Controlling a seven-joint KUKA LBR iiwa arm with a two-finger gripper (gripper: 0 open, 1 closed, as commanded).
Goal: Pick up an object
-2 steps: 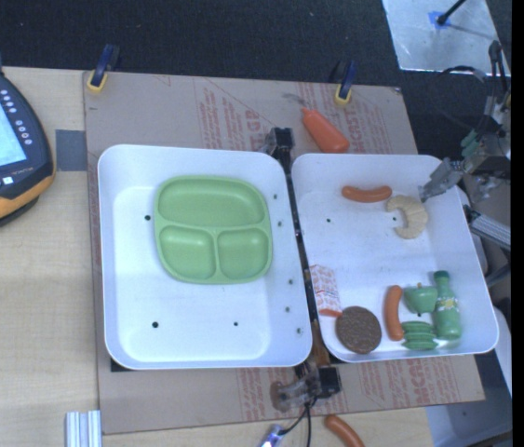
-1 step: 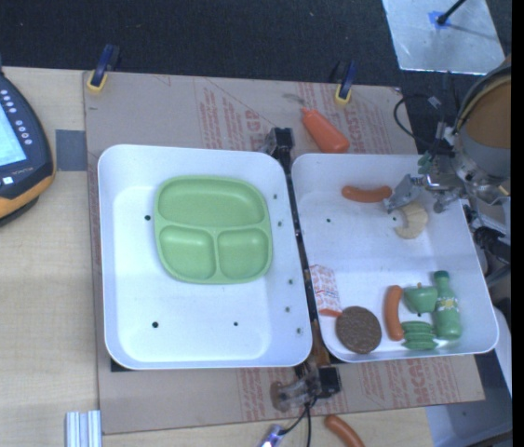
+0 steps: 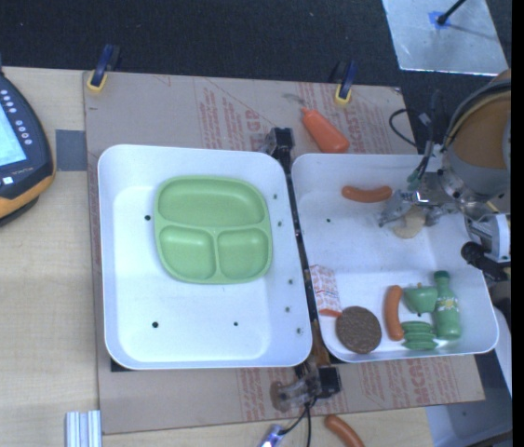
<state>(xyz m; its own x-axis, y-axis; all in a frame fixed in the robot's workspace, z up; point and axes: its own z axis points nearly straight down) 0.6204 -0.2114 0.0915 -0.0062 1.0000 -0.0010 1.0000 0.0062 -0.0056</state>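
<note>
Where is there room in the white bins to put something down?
The left bin has bare floor below the green tray and along its left side. The right bin has a free patch in the middle, between the sausage and the brown cookie. Its bottom right corner is crowded around the green bottle, and the gripper sits at the top right.

We see a wooden bench (image 3: 29, 296) covered by a brown cardboard sheet (image 3: 234, 110). On the sheet lie two white bins, left (image 3: 131, 343) and right (image 3: 336, 170), touching, and an orange carrot (image 3: 324, 131). A teach pendant (image 3: 1, 152) rests on the bare wood.
</note>
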